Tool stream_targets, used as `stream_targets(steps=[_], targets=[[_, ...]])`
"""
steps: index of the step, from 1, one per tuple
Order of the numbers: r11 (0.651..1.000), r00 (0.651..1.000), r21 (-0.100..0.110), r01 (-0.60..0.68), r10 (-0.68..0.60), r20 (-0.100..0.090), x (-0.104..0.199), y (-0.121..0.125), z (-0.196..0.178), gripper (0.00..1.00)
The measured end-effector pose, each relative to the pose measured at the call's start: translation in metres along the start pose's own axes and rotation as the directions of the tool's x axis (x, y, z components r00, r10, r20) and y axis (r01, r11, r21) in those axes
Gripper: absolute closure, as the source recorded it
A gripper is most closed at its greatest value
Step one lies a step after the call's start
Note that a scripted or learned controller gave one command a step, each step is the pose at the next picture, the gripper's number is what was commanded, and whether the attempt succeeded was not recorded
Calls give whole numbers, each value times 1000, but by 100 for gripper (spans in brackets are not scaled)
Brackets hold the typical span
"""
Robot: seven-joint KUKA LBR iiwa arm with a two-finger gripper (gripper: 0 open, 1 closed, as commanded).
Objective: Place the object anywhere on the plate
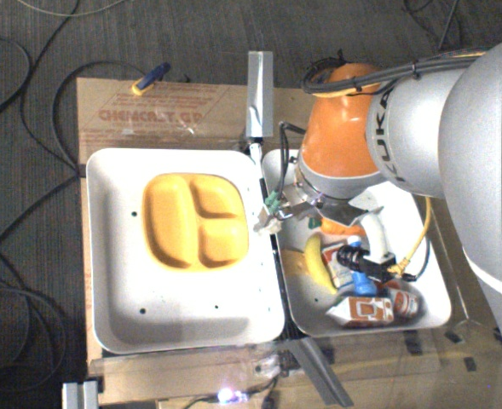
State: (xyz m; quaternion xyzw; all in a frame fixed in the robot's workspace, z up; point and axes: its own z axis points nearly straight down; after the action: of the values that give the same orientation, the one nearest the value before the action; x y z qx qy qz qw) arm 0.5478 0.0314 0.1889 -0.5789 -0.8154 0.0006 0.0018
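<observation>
1. Your grey arm with the orange band (344, 135) hangs over the right shallow white bin (434, 301), near its left wall; the gripper (272, 214) sits low beside the divide between the bins; you cannot tell how its jaws stand or whether they hold anything.
2. The yellow compartmented plastic plate (195, 220) lies bare in the left white bin (118, 313); nothing is placed yet, so, in my judgement, picking and carrying both remain.
3. The likely object, a yellow banana (317, 262), lies in the right bin among a red-labelled bottle (374, 308) and clutter.
</observation>
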Motion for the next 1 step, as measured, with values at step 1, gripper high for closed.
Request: stream_targets(steps=[1], targets=[[993, 993, -2, -120, 120, 5, 31, 28, -86, 100]])
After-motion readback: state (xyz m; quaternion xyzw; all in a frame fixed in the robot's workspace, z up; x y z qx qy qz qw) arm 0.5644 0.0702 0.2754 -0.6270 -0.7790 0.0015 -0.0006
